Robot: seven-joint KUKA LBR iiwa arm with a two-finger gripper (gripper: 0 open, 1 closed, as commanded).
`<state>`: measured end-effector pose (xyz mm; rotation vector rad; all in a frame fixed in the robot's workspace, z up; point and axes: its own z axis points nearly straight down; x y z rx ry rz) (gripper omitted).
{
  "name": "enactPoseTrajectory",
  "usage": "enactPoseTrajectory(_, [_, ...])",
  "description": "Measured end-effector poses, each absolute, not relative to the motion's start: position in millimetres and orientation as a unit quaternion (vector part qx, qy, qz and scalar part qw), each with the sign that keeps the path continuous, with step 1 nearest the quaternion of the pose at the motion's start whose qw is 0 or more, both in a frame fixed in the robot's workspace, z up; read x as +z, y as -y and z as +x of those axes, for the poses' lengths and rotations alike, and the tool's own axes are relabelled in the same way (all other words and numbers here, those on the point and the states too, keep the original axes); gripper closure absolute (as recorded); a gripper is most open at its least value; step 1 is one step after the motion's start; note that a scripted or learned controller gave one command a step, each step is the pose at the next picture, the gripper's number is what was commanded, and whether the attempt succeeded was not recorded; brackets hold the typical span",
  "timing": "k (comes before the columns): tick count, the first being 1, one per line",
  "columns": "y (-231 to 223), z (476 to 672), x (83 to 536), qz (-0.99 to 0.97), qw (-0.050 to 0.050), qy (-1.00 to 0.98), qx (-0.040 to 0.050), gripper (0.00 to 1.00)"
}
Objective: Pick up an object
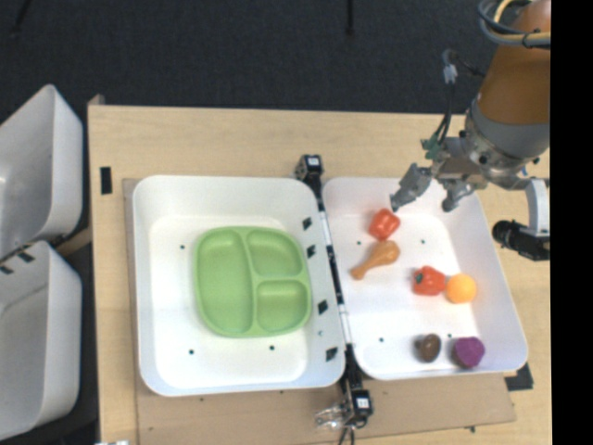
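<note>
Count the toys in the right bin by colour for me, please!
Red: 2, the red pepper and the red tomato
Orange: 1, the orange ball
Tan: 1, the drumstick
Brown: 1, the brown lump
Purple: 1, the purple toy
Total: 6

- red pepper [384, 222], far side of the right bin [491, 248]
- tan drumstick [375, 259] just below it
- second red pepper [428, 281] touching orange ball [460, 289]
- brown piece [427, 347] beside purple piece [468, 351], near edge

Count: two white bins [167, 360]. One green divided plate [251, 280]. Two red peppers [384, 222]. One drumstick [374, 260], one orange fruit [460, 288], one brown item [427, 347], one purple item [468, 351].
</note>
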<state>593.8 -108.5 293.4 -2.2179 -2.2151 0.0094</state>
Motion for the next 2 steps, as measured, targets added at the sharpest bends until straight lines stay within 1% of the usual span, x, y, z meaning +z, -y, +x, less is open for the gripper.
enactPoseTrajectory(1, [108.3, 595.3, 299.1, -0.707, -0.001, 0.707, -0.0006, 0.00])
enactPoseTrajectory(2, [111.6, 597.3, 236.2, -0.707, 0.001, 0.707, 0.0019, 0.00])
